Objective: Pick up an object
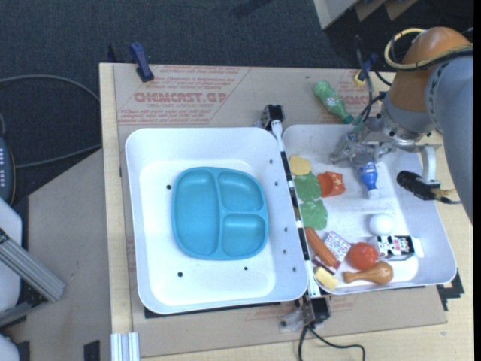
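The right white bin (432,224) holds several toy foods. A small blue-and-white bottle (368,178) lies near its far end. My gripper (361,153) hangs at the bottle's far tip, reaching in from the right, and looks open with its fingers spread to either side; nothing is clamped between them. Nearby lie a red packet (331,183), green leaves (308,189), a yellow piece (299,164), a white ball (381,222), a red tomato (362,255), a drumstick (370,275), a sausage (321,247) and a black-and-white carton (395,247).
The left bin (150,164) carries a blue divided plate (219,212). A green bottle (331,100) lies on the board beyond the right bin. A blue clamp (140,60) sits at the board's far left corner. A black part (417,183) juts over the right bin's right side.
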`<state>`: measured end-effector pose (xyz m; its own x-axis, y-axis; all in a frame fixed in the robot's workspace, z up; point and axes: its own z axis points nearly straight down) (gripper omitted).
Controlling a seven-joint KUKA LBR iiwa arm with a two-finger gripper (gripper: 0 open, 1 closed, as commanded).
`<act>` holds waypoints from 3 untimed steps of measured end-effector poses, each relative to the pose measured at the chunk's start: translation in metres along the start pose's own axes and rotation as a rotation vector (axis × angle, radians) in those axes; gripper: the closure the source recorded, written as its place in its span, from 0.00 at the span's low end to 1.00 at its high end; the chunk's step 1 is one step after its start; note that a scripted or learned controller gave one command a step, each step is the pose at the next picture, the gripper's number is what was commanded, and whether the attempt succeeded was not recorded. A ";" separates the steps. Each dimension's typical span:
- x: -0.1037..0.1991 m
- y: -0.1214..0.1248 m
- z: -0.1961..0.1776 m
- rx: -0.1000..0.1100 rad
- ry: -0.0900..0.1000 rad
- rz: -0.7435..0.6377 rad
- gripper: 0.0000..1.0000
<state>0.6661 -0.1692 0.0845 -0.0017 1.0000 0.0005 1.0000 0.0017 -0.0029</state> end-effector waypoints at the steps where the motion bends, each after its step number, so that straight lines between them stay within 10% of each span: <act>1: -0.001 0.001 -0.012 -0.002 -0.004 0.000 1.00; 2: 0.075 -0.015 -0.038 -0.002 0.001 0.000 1.00; 3: 0.122 -0.102 -0.140 -0.003 0.001 0.001 1.00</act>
<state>0.5640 -0.0478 0.2245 -0.0010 1.0000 0.0010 1.0000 0.0010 -0.0002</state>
